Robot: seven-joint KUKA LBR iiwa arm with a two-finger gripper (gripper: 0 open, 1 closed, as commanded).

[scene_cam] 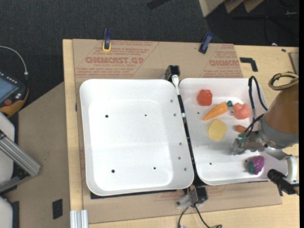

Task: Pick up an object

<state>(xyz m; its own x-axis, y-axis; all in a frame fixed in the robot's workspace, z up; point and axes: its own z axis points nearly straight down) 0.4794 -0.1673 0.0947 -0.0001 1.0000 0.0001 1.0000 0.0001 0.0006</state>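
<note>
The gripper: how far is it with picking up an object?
Done: the gripper is low in the right bin, between the yellow piece and the purple toy. In hand: nothing visibly held. Left: grasp and lift one; the carrot and tomato lie untouched.

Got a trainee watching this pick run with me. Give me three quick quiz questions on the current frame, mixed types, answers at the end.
1. True or false: the carrot lies in the left bin.
2. Which object sits nearest the right bin's front edge? A) red tomato B) purple item C) yellow piece
3. Fill in: the gripper hovers over the ___ bin.

Key: 1 false, it lies in the right bin. 2 B. 3 right.
</note>
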